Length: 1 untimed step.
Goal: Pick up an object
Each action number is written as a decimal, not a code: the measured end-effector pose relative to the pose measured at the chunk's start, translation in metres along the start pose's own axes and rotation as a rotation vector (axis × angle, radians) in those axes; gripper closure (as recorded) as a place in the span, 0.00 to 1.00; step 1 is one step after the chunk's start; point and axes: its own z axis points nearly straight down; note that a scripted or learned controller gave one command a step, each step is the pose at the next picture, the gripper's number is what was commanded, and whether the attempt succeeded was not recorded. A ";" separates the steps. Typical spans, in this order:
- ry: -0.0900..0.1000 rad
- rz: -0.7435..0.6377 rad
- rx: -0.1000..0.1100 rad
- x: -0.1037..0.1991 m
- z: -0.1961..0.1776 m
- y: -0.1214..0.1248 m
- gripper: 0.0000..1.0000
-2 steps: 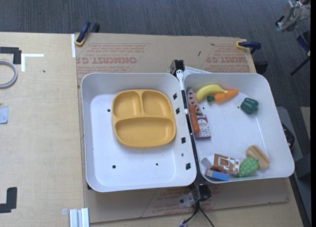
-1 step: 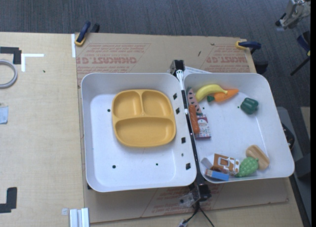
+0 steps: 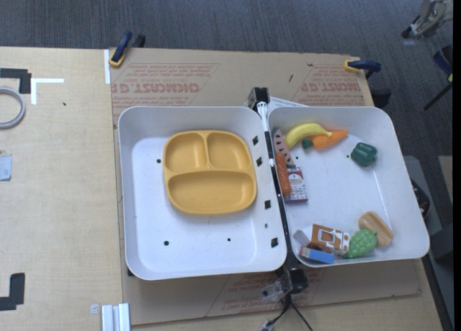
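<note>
Pincer: pale metal shape at the frame's 2 o'clock corner, over dark floor and well apart from both bins. Blurred from my seat; I cannot tell how far open it is, and I see nothing in it.
Right bin: white, nearest the pincer, at its 7 o'clock. All the loose pick items lie in here.
Green pepper: at the bin's 1 o'clock, alone on bare floor.
Carrot: orange, at 12 o'clock, lying flat, touching the banana's end.
Banana: yellow, at 11 o'clock, just beside the carrot.
Packet: small printed pack at 9 o'clock, against the wall the bins share, with an orange stick-shaped piece alongside it.
Bread roll: tan, at 5 o'clock near the rim.
Green bumpy toy: just beside the roll, at its 7 o'clock.
Small box: brown and white, at 6 o'clock, touching the green toy.
Blue piece: at the box's 7 o'clock, against the near wall.
Left bin: white, at 9 o'clock from the right bin, walls touching.
Yellow plate: three compartments, flat at the left bin's 12 o'clock half.
Cardboard sheet: under both bins.
Clamps: blue-and-yellow, one at the sheet's 10 o'clock corner, another at 2 o'clock.
</note>
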 end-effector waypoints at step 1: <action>-0.002 -0.002 -0.002 0.000 -0.009 0.001 1.00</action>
